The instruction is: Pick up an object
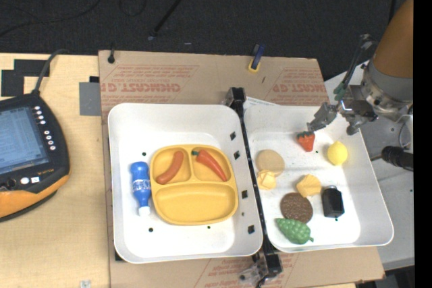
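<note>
the pincer (322, 119) hangs over the right bin (378, 212), its tip just above a small red strawberry (307, 141); whether it is released or clenched i cannot tell. near the strawberry lie a lemon (337, 153), a round biscuit (271, 160) and a black block (332, 202). the left bin (128, 125) holds a yellow tray (196, 202) and a blue bottle (140, 185).

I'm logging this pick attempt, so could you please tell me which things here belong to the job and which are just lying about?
Job: gripper; strawberry; lemon; right bin.

Lying about: yellow tray; sausage; chilli; bottle; pendant.
</note>
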You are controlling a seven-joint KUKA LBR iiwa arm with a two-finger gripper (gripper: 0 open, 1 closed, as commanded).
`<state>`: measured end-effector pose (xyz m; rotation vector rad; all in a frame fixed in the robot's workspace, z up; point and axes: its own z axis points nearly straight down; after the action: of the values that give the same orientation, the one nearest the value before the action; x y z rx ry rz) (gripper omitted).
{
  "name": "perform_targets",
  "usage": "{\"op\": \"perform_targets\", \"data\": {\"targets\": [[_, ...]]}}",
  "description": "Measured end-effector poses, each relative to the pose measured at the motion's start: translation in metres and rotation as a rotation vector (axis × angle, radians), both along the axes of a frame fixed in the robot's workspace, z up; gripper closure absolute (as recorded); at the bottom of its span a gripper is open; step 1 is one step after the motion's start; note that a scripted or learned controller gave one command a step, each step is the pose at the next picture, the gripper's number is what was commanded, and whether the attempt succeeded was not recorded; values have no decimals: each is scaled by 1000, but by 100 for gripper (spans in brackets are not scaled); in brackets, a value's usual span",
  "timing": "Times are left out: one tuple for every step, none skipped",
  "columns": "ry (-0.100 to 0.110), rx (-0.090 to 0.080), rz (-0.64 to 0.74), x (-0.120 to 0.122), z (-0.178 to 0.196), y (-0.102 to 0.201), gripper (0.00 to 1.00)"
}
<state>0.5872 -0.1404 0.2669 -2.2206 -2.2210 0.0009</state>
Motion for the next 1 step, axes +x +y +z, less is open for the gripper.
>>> {"op": "perform_targets", "data": {"targets": [[2, 4, 8, -19, 13, 99, 0]]}}
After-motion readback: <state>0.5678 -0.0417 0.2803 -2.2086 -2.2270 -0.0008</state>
